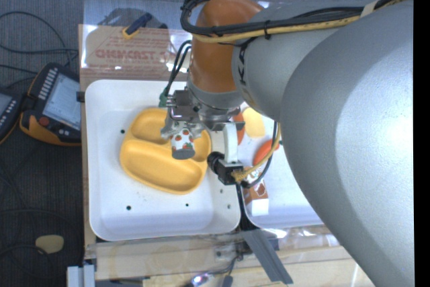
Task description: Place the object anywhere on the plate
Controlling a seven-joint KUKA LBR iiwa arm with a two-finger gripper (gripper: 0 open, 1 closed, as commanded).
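Note:
A yellow plate point(158, 161) with divided sections lies in the left white bin point(107, 205). My gripper point(180, 138) reaches down over the plate's right part, below the orange wrist band. A small white object with red and green specks point(181, 142) sits between the fingertips, just above the plate's surface, and the gripper is shut on it. The wrist hides the upper right part of the plate.
The right bin point(289, 215) holds an orange piece point(266, 147), a pale yellow piece point(254, 123) and a brown-and-white item point(256, 195), mostly hidden by the arm. A cardboard box point(124, 50) lies behind the bins. A teach pendant point(54, 104) rests on the floor at left.

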